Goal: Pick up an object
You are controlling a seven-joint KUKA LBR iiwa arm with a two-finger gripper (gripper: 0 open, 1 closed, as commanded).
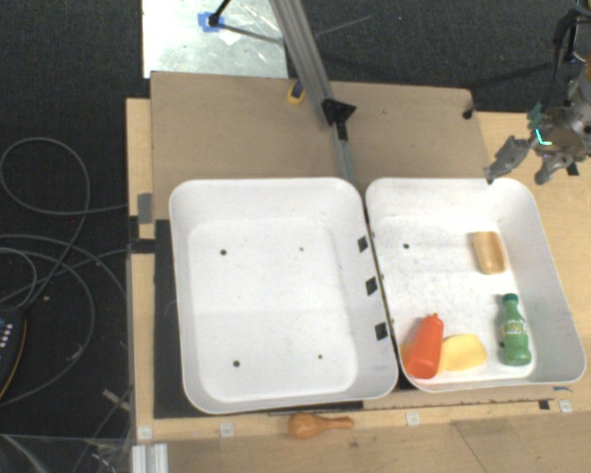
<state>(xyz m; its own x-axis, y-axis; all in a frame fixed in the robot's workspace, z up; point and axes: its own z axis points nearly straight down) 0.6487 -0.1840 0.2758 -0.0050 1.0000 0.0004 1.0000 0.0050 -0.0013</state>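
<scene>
Tan desk point(414, 131) on dark floor, cables at left; tool point(527, 161) spread open, holding nothing, above right bin's point(557, 264) far corner; bread roll point(489, 252) lies nearest, below it.

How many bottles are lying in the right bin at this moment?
2. The red bottle lies near the bin's front left corner, beside a yellow object. The green bottle lies near the front right corner. None seems hidden.
</scene>
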